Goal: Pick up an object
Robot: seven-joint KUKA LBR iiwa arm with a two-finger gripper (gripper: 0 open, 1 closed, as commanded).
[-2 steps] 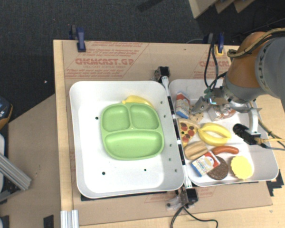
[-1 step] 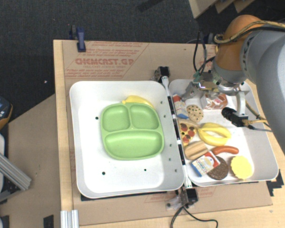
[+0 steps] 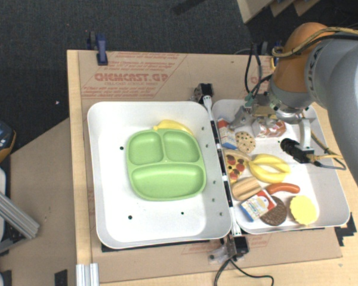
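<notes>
Two white bins sit side by side on a brown surface (image 3: 137,76). The left bin (image 3: 107,207) holds a green divided plate (image 3: 165,163) with a yellow piece (image 3: 173,125) at its far edge. The right bin (image 3: 331,201) holds toy food, a banana (image 3: 268,167), hot dog (image 3: 246,187) and cookie (image 3: 244,140); the gripper (image 3: 258,119) hangs over its far left corner, and whether the fingers are parted or closed cannot be told.

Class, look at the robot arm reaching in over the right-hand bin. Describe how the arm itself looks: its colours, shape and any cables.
The arm is thick, rounded and smooth grey, with a glossy orange band above the wrist. Thin dark and yellowish cables loop beside the orange band. Below it sits a metallic grey wrist block, and the gripper beneath looks pale and partly see-through.
</notes>
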